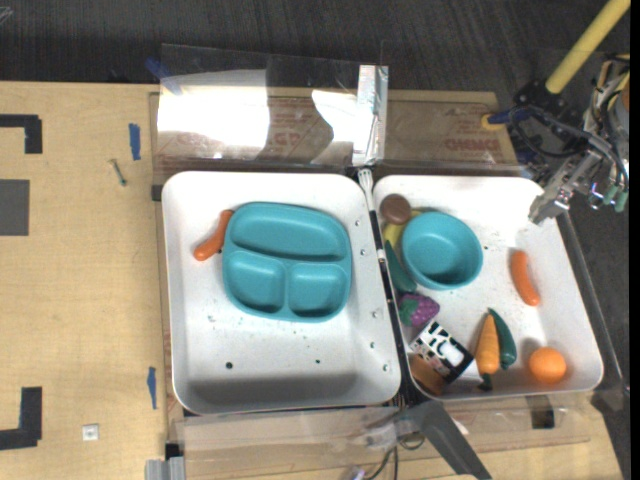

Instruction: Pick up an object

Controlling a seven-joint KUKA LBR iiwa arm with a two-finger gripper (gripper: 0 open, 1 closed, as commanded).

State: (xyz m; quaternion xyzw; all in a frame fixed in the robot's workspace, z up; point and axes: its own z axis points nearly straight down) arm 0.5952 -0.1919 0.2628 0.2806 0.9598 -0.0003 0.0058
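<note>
Since my gripper [552, 206] hangs over the right bin's [585, 313] far-right rim, jaw state impossible to tell, I'd choose the orange sausage [524, 276] just right of the teal bowl [441, 249]: light, probably slick plastic, best pinched across its narrow middle.

Dark grey carpeted floor [300, 8] runs across the top of the view, and a pale wooden benchtop [70, 268] fills the left side — black tape corner marks [25, 133] and small blue tape strips [134, 140] sit on it. Behind the bins, a brown cardboard panel [440, 128] catches a bright glare on clear plastic sheeting [240, 113].
</note>
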